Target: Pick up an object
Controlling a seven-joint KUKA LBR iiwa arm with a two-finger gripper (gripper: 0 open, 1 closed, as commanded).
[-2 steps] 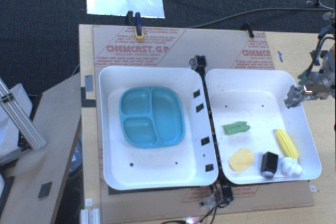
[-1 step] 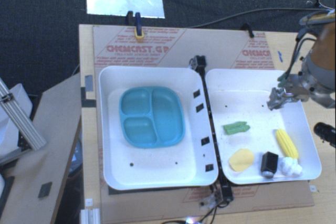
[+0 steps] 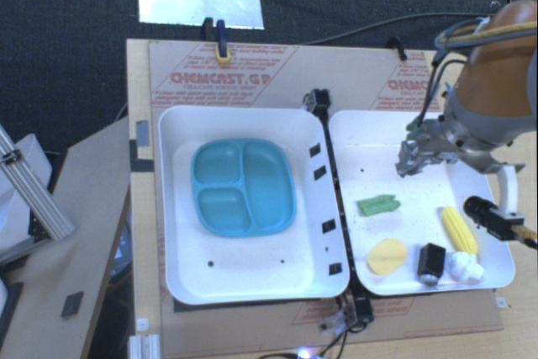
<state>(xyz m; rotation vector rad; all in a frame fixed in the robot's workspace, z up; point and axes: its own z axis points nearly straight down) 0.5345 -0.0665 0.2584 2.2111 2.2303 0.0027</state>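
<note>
In the right bin point(image 3: 361, 130) lie a green pea pod point(image 3: 377, 204), a yellow round slice point(image 3: 387, 256), a small black block point(image 3: 431, 262), a yellow corn cob point(image 3: 459, 229) and a white lumpy piece point(image 3: 465, 267). My gripper point(image 3: 408, 162) hangs over the upper part of this bin, above and right of the green pod, with nothing visible between its fingers. The left bin point(image 3: 181, 265) holds a blue divided plate point(image 3: 244, 187).
A raised divider with black clips point(image 3: 329, 189) separates the two bins. A black fitting point(image 3: 492, 217) juts over the right bin's right edge. Cables point(image 3: 370, 28) run along the bench's far side. A clamp point(image 3: 221, 42) stands at the back.
</note>
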